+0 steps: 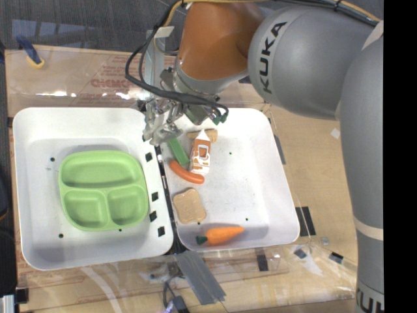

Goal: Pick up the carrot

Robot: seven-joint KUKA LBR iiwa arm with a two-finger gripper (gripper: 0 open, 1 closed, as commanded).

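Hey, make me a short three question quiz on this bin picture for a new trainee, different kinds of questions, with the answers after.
1. True or false: the orange carrot with a green top lies in the right white bin.
2. Multiple choice: what sits in the left white bin? A) a slice of bread B) a green divided plastic tray C) a milk carton.
3. Fill in: the two-finger gripper hangs over the right bin's ___ left corner, away from the carrot.

Key
1. True; it lies near the front edge.
2. B, the green divided plastic tray.
3. Far. The tan bread slice and the red sausage lie between it and the carrot.
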